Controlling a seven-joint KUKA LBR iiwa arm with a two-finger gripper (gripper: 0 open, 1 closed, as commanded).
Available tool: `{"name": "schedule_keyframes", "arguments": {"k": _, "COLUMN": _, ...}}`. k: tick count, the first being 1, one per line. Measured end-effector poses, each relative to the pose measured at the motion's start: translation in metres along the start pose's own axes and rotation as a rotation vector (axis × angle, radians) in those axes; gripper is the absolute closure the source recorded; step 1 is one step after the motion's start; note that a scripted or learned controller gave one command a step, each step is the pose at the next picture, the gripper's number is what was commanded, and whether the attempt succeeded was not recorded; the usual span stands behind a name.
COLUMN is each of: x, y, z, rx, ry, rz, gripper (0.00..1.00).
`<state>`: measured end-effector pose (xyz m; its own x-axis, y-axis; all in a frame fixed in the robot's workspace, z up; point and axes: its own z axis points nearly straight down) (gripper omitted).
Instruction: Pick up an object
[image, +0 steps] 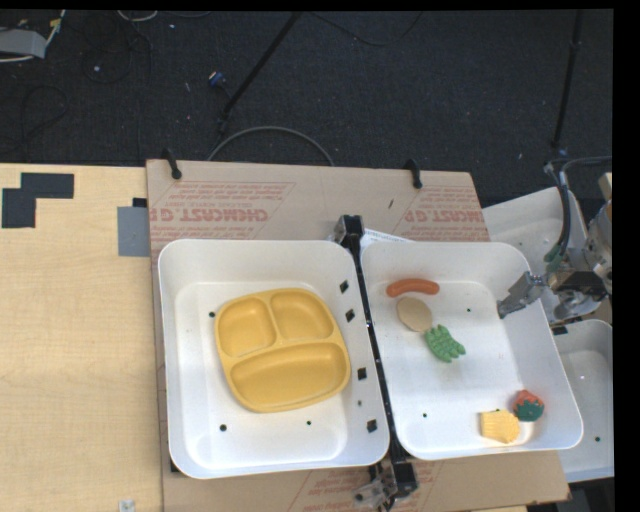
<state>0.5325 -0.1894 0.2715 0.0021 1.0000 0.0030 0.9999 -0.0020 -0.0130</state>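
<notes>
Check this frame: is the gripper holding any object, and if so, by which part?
Nothing is held. The gripper sits at the right bin's right edge, apart from the sausage, green toy and the rest.

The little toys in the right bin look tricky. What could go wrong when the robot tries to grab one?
1. The beige piece lies close between the orange sausage and the green toy, so a grab there might bump a neighbour or catch the wrong one.
2. The yellow piece and the red-and-green toy sit in the corner by the right bin's wall, which could block the gripper.
</notes>
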Motion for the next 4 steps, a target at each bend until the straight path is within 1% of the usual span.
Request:
{"name": "schedule_keyframes", "arguments": {"k": 1, "x": 0.000, "y": 0.002, "z": -0.005, "rx": -0.010, "ry": -0.002, "rz": -0.003, "gripper": 0.00}}
{"name": "schedule_keyframes", "arguments": {"k": 2, "x": -0.003, "y": 0.005, "z": 0.039, "rx": -0.006, "ry": -0.001, "rz": -0.002, "gripper": 0.00}}
{"name": "schedule_keyframes", "arguments": {"k": 3, "x": -0.007, "y": 0.010, "z": 0.101, "rx": -0.004, "ry": 0.000, "rz": -0.002, "gripper": 0.00}}
{"name": "schedule_keyframes", "arguments": {"k": 4, "x": -0.002, "y": 0.016, "z": 0.147, "rx": -0.006, "ry": 0.000, "rz": -0.002, "gripper": 0.00}}
